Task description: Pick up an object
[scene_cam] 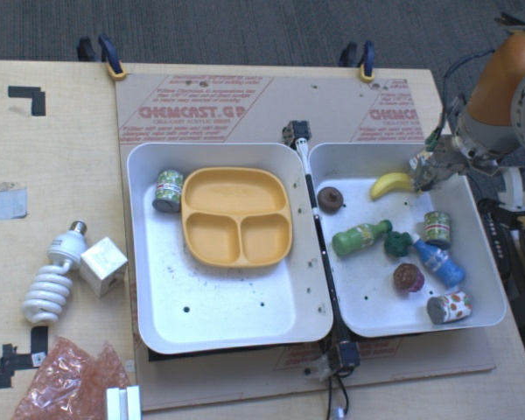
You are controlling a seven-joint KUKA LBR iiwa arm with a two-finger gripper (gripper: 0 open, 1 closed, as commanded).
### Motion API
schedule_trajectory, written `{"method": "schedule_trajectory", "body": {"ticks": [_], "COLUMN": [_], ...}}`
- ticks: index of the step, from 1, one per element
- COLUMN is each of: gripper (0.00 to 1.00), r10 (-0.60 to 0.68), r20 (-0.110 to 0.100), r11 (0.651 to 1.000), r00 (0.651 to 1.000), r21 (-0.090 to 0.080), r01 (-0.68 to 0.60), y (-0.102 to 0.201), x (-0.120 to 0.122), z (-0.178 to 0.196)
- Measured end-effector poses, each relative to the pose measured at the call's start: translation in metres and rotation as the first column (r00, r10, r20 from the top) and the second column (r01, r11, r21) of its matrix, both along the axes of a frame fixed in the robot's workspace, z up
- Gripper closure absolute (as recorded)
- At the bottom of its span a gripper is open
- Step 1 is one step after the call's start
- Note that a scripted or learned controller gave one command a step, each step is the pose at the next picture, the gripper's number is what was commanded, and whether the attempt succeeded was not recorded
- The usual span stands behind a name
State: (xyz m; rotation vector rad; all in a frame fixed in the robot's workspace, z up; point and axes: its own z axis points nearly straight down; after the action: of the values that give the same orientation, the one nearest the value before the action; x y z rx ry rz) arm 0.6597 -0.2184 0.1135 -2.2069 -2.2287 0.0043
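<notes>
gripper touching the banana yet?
Cannot tell. In the camera view the gripper sits right at the banana's right tip in the right bin, but no gap or contact shows plainly.

Yellow banana (391, 184) in right bin (367, 322)

One fixed camera looks down at a slant on both white bins (149, 322), moderately far.

The right bin (365, 318) was crowded along its right side by a banana (390, 184), small cans (437, 228), a blue bottle (441, 263) and a green bottle (361, 238), leaving bare floor at lower left. In the left bin (219, 322), a yellow tray (237, 215) filled the upper middle; the lower half lay open.
</notes>
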Motion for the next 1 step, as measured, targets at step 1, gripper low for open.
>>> {"method": "schedule_trajectory", "body": {"ticks": [1], "gripper": [0.00], "r10": [0.000], "r20": [0.000], "r11": [1.000], "r00": [1.000], "r21": [0.001], "r01": [0.000], "y": [0.0005], "x": [0.0001], "z": [0.0000]}}
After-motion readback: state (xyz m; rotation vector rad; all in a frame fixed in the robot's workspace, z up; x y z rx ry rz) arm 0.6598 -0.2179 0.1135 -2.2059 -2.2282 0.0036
